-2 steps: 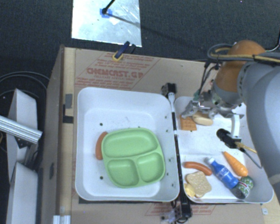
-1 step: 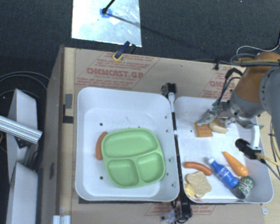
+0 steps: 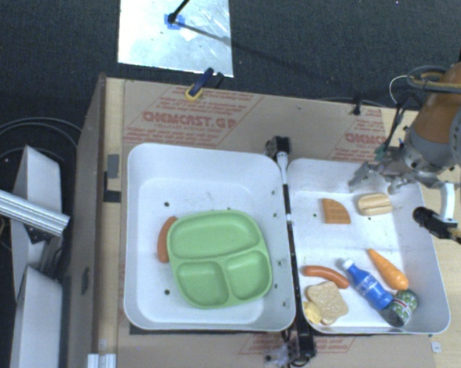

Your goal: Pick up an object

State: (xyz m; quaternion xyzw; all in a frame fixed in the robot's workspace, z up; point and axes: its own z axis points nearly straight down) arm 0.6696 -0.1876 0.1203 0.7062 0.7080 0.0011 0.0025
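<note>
The grey two-finger gripper (image 3: 379, 175) was seen spread open, holding nothing, at the right bin's (image 3: 434, 311) far edge, just above a pale bread roll (image 3: 373, 203). The roll should be straddled squarely before closing.

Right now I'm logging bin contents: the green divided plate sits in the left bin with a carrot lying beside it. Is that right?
Not quite. Beside the green divided plate in the left bin lies a sausage, not a carrot; the camera view shows the carrot in the right bin.
</note>
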